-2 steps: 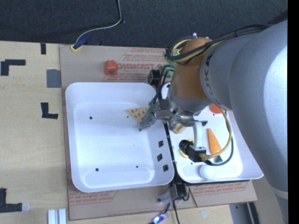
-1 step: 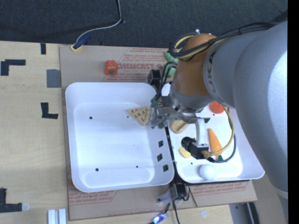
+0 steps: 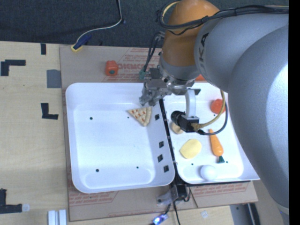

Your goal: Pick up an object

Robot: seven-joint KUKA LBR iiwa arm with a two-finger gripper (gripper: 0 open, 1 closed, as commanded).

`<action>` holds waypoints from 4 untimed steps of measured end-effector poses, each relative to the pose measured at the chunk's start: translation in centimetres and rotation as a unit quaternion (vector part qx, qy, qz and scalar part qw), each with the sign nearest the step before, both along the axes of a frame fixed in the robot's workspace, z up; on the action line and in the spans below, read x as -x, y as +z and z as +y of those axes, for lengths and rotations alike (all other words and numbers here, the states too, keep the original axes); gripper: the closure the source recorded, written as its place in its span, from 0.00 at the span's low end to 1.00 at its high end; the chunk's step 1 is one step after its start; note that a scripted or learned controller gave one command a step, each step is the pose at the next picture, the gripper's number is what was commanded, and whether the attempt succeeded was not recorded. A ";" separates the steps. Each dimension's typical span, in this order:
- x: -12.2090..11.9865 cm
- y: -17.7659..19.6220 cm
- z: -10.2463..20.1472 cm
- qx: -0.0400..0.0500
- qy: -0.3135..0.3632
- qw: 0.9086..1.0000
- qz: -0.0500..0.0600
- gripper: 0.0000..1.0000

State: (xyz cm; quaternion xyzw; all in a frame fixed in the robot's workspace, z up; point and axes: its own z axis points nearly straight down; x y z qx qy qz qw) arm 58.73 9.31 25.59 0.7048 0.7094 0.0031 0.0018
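1. The gripper (image 3: 149, 99) hangs over the far right corner of the left bin (image 3: 79, 125), close to the wall the two bins share.
2. Whether it is parted or closed cannot be told; the wrist and arm (image 3: 243, 64) cover much of it from above.
3. A triangular waffle-patterned piece (image 3: 141, 115) lies on the left bin's floor just near of the gripper, close beside the shared wall. Whether the gripper touches it is unclear.
4. The rest of the left bin's floor is bare white, giving wide open room to the left and near side.
5. The right bin (image 3: 234, 172) is crowded: a yellow lump (image 3: 191, 148) in the middle, a carrot (image 3: 216, 145) to its right, a white ball (image 3: 207, 172) at the near edge, and a red-orange object (image 3: 216, 106) at the far side, partly hidden by the arm.
6. A small orange object (image 3: 111, 68) sits on the cardboard (image 3: 93, 74) beyond the left bin's far rim, well apart from the gripper.
7. The arm bulks over the right bin's far and right edges.
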 end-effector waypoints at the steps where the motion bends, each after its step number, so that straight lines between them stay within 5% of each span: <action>1: 0.6 16.2 0.7 -0.001 -0.001 1.000 -0.005 1.00; 3: -7.8 19.1 -3.3 0.002 -0.005 1.000 0.002 1.00; 4: -8.1 26.3 -4.1 0.001 -0.003 1.000 0.000 1.00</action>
